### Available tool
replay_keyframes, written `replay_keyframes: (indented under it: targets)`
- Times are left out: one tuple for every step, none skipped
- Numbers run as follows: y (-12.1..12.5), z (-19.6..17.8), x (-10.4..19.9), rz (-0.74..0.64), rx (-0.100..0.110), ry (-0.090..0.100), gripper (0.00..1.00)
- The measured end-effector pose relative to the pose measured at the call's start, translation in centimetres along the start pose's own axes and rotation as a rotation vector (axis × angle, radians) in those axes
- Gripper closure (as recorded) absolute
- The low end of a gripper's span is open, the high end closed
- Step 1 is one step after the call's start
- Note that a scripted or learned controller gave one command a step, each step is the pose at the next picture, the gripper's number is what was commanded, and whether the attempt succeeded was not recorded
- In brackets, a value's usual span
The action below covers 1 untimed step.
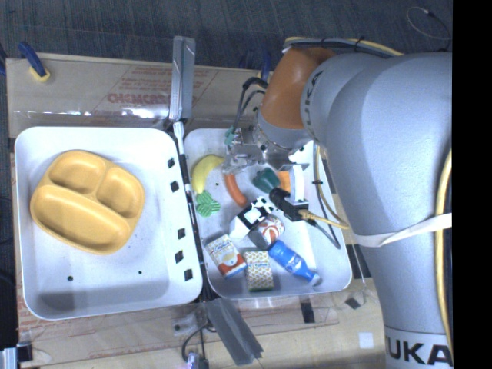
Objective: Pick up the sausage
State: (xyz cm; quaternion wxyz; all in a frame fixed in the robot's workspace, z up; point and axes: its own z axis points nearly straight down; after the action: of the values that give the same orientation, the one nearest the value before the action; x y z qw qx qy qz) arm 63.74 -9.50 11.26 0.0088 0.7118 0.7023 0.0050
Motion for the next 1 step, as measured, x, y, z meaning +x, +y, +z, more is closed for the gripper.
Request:
replay_keyframes:
  targets:
    - [0.00,0.00,-0.01,0.000,0.000,0.000,0.00]
